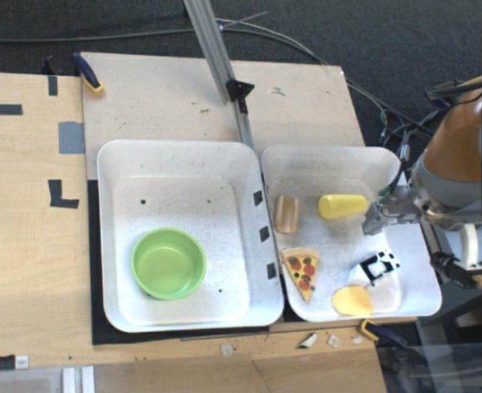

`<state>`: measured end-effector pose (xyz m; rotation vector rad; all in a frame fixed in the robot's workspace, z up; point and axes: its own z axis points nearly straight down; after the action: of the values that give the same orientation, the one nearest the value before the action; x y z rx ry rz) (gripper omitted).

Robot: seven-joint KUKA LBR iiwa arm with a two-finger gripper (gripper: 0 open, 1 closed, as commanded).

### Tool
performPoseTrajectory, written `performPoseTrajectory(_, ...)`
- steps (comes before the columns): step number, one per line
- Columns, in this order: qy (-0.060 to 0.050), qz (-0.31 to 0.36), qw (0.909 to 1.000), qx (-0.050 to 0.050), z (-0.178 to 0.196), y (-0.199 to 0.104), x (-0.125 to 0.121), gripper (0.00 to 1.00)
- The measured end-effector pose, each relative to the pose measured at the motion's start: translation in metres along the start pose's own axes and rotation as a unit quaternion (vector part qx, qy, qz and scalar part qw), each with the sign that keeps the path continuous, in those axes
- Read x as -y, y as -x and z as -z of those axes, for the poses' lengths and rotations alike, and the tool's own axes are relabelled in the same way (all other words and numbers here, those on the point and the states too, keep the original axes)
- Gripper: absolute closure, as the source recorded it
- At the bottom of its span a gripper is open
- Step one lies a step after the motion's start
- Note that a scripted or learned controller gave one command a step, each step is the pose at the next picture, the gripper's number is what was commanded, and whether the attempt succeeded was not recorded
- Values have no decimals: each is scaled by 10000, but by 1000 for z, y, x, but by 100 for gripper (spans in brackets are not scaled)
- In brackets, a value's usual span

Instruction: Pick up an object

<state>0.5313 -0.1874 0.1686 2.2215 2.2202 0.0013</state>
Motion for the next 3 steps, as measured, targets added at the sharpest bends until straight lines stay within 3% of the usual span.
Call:
performPoseTrajectory(2, 20, 10, 10000, 2, 99, -5, -6, 100)
performPoseTrajectory(3, -15, 30, 10000, -11, 103, -61, -3, 100)
